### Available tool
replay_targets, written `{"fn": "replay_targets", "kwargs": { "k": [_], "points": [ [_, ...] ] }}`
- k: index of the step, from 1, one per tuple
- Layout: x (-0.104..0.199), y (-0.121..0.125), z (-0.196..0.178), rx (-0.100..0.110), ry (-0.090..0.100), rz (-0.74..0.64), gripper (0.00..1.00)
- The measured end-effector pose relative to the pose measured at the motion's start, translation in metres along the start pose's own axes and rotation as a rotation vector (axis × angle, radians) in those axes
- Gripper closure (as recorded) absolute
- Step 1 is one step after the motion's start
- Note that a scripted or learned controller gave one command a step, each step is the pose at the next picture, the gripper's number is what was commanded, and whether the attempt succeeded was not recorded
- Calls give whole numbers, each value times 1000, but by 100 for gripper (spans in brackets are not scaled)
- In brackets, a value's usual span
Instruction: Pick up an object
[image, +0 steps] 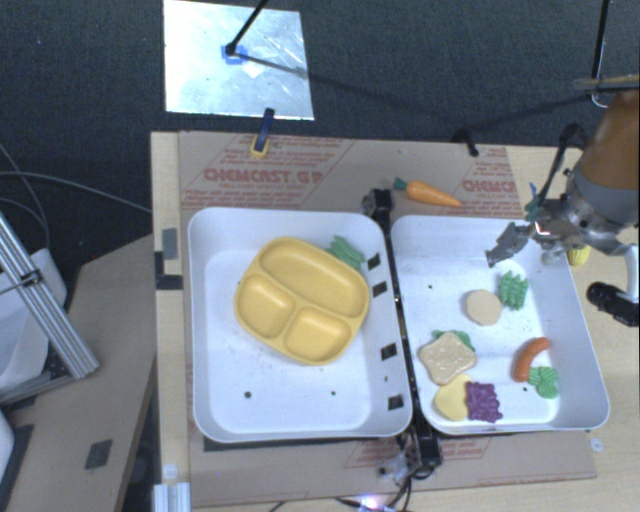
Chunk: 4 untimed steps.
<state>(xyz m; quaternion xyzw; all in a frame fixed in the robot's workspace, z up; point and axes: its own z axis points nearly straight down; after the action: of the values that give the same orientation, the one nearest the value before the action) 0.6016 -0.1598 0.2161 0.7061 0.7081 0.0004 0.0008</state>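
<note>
Reaching in from the right, the arm (612, 160) holds its gripper (522, 240) over the far edge of the right bin (590, 340). How far the tool is open cannot be told at this angle, and nothing shows in its grasp. Below it in that bin lie a round cookie (484, 307) touching a green leaf (513, 289), a sandwich (446, 356), purple grapes (483, 401) on a yellow piece (451, 402), and a sausage (531, 357). A carrot (428, 193) lies on the cardboard beyond the bins. The left bin (215, 330) holds a yellow tray (300, 298).
</note>
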Motion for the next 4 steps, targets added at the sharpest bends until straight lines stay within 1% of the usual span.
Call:
{"fn": "replay_targets", "kwargs": {
  "k": [1, 2, 3, 4],
  "points": [
    [0, -54, 118, 14, 4, 4, 0],
    [-11, -104, 132, 4, 2, 5, 0],
    [22, -58, 105, -4, 0, -5, 0],
    [45, -35, 129, -5, -3, -3, 0]
  ]
}}
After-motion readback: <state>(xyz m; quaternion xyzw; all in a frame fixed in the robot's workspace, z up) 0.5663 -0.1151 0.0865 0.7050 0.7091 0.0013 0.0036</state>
